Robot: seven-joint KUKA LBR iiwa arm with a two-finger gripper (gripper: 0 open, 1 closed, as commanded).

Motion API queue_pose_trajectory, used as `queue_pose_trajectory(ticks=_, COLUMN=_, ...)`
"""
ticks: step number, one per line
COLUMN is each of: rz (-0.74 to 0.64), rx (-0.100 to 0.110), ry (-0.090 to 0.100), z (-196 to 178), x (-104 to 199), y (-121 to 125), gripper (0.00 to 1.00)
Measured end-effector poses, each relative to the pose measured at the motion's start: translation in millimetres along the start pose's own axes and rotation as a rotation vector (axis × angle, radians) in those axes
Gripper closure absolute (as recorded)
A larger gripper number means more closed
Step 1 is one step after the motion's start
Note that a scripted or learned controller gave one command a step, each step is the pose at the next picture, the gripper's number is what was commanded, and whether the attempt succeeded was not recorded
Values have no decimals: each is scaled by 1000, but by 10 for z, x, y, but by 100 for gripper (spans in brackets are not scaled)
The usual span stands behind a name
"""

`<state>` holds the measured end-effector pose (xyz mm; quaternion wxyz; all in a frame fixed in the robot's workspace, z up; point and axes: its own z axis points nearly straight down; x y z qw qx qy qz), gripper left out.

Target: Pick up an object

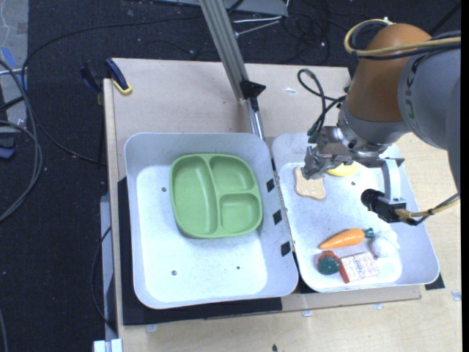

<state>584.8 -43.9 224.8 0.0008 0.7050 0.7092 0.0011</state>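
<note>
Over the right bin's far left corner, the grey arm's gripper hangs above a flat tan biscuit-shaped piece, its dark fingers too blurred to tell whether they are spread or pressed together. A yellow item sits half hidden behind the wrist (shape unclear). Toward the near edge lie one smooth orange toy carrot, one small red-and-green piece and one red-and-white carton, its print unreadable. A whitish lump beside the carrot's tip is hard to identify. One glossy green plastic plate, three compartments, rests in the left bin. Both shallow white bins sit on the pale wooden surface.
</note>
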Motion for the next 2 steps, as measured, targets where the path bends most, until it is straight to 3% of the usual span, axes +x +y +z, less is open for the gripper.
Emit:
queue_pose_trajectory(ticks=1, rz=-1, rx=0, ry=1, z=72, x=547, y=200, gripper=100)
queue_pose_trajectory(ticks=2, rz=-1, rx=-2, ry=1, z=-99, x=1032, y=384, gripper=100)
